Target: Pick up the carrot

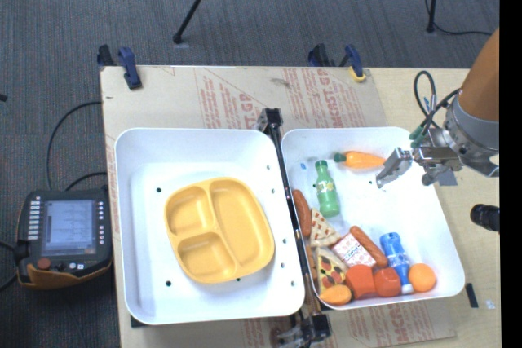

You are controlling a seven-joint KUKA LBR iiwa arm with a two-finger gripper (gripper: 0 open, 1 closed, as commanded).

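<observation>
Carrot [363, 160] just left of claw [412, 169]

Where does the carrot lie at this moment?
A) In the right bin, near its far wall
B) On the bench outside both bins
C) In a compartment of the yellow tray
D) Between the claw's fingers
A: the carrot lies on the floor of the right bin near its far wall, with the claw just beside it.

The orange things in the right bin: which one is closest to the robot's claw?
The carrot, the one with the green tip, lying alone near the bin's far edge beside the gripper. The other orange pieces are heaped at the near edge.
</observation>
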